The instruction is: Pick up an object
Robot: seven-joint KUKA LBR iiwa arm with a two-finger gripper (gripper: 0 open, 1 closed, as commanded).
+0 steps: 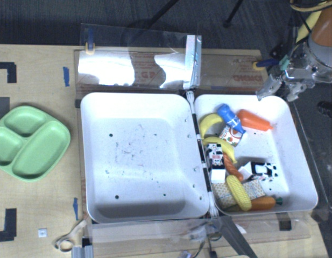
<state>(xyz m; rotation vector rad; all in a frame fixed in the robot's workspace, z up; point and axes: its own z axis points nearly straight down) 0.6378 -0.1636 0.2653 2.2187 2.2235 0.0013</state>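
The right bin (295,144) holds a pile of small things: a yellow banana (209,123), a blue bottle (230,116), an orange carrot-shaped piece (255,121), a corn cob (238,191), a second carrot (263,202) and a black-and-white box (216,156). My gripper (278,90) hangs above the far right corner of that bin, over its rim. Its two fingers are spread apart and open, with nothing between them. It touches none of the objects.
The left bin (139,149) sits beside the right one, sharing a middle wall. A green divided plate (28,142) lies on the bench at far left. A clear plastic sheet (139,63) stands behind the bins. Scissors (69,239) lie at the front left.
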